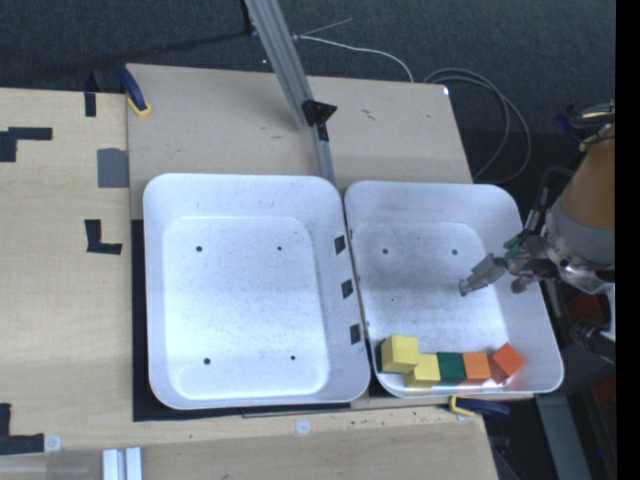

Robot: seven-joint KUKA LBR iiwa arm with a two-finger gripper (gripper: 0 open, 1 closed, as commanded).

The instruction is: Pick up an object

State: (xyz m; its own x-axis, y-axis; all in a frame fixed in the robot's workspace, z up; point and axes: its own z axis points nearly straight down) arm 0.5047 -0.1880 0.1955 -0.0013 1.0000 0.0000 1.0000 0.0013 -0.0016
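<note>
Five unlabelled blocks, right bin

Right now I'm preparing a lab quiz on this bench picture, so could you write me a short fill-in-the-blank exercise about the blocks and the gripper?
1. The small coloured blocks lie in the ____ shallow white bin.
2. The larger yellow block sits at the row's ____ end.
3. The green block lies between a small yellow block and an ____ one.
4. The two-finger gripper is over the same bin, ____ from the blocks.

Missing words: right; left; orange; apart
</note>
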